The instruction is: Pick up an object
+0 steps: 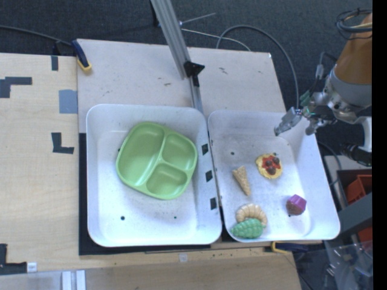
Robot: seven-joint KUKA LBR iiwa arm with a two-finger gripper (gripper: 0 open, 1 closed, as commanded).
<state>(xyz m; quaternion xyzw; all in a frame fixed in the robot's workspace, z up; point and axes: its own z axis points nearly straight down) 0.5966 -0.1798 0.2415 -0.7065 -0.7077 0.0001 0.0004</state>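
The desk (139,71) bore two bins; fingers (299,121), apparently apart, hung over the right bin's (320,180) far edge, pizza (269,165) nearer.

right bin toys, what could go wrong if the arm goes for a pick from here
1. The croissant toy and the green toy touch near the right bin's front wall, so a grasp there may catch both or slip off.
2. The purple toy looks small and rounded; it might roll away.
3. The gripper sits above the bin's far right rim, apart from every toy, so a straight descent would likely hit the rim.
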